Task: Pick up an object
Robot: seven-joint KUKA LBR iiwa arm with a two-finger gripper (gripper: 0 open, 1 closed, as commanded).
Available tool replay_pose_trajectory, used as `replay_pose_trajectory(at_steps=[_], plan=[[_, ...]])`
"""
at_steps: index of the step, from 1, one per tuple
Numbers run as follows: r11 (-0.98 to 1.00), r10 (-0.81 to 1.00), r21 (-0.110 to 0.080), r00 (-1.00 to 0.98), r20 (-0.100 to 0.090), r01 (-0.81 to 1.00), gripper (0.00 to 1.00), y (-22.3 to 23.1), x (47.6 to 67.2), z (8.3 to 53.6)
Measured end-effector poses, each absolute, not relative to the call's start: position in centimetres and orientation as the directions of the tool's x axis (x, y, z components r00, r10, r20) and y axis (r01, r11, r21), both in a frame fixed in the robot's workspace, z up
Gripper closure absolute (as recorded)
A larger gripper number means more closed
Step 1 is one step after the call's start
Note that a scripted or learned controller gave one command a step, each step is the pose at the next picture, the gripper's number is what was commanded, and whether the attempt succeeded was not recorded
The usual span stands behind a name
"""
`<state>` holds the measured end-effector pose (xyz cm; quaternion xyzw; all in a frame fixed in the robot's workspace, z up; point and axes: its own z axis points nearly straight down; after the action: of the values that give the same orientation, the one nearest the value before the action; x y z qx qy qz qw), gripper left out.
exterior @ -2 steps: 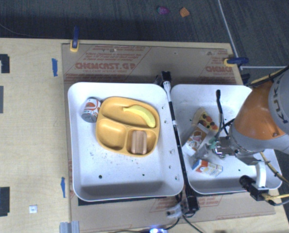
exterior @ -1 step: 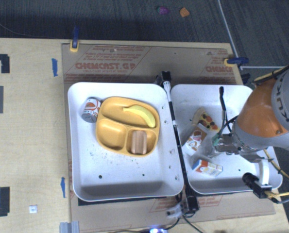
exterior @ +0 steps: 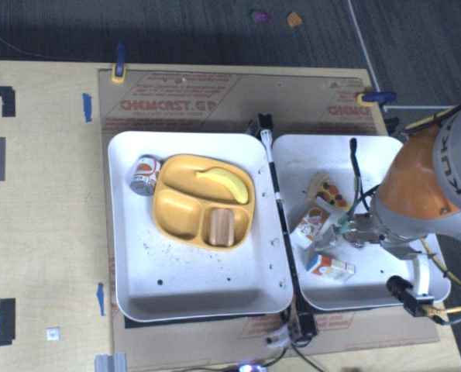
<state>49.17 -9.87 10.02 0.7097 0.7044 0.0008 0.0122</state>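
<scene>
The grey two-finger gripper [exterior: 340, 231] hangs low in the right shallow white bin [exterior: 385, 297], among small printed packets [exterior: 311, 225]; its opening cannot be told. This looks like the reaching step. Next it needs a clean close on one packet, then a lift.

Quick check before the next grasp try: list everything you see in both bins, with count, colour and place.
Bins: 2, white, side by side; left bin, right bin.
Divided plate: 1, yellow, left bin.
Banana: 1, yellow, on the plate's upper section.
Block: 1, tan, in the plate's lower right section.
Can: 1, red and silver, left bin's upper left.
Small packets: about 3, mixed colours, right bin.
Gripper: 1, grey, over the packets.
</scene>
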Motion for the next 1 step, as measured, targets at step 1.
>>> replay_pose_trajectory(at_steps=[1], plan=[[-0.001, 1.000, 0.013, 0.001, -0.004, 1.000, 0.00, -9.37, 48.31, 8.93]])
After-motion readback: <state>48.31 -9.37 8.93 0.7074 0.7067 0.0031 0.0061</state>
